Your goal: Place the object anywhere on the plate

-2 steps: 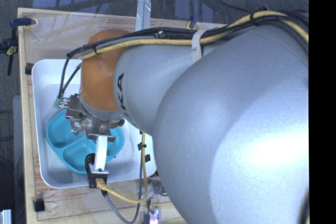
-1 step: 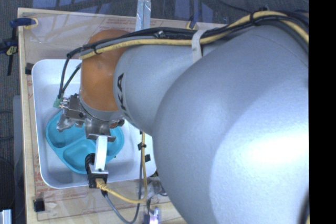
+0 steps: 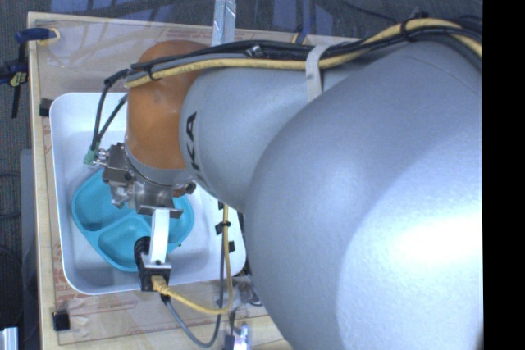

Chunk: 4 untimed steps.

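Plate (image 3: 97, 213), blue and divided, lies in the left white bin (image 3: 70, 135). The gripper (image 3: 135, 201) hangs directly over it, its grasp hidden by the wrist; I cannot tell whether it carries the object. An empty grasp would leave nothing placed.

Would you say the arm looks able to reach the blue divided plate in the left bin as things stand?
Probably yes: the grey arm's wrist hangs directly above the blue divided plate in the white bin, with nothing visible between them.
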### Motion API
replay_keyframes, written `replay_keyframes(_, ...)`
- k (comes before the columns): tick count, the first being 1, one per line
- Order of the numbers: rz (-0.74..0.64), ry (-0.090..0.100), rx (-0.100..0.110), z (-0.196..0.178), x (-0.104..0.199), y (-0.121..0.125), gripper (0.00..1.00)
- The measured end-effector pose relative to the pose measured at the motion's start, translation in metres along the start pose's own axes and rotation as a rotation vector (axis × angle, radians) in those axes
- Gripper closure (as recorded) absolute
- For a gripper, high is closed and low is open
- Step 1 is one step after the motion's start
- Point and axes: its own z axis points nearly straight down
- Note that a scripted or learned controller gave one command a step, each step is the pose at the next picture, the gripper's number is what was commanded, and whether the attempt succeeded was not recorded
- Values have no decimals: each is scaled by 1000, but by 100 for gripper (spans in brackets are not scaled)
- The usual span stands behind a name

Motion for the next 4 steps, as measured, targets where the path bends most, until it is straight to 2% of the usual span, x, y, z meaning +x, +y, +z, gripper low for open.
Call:
replay_keyframes(1, 282, 0, 1, 13, 26, -8, 100)
replay_keyframes(2, 858, 2, 1, 2, 30, 15, 100)
replay_keyframes(3, 858, 1, 0, 2, 30, 15, 0)
replay_keyframes(4, 853, 0, -1, -7, 31, 15, 100)
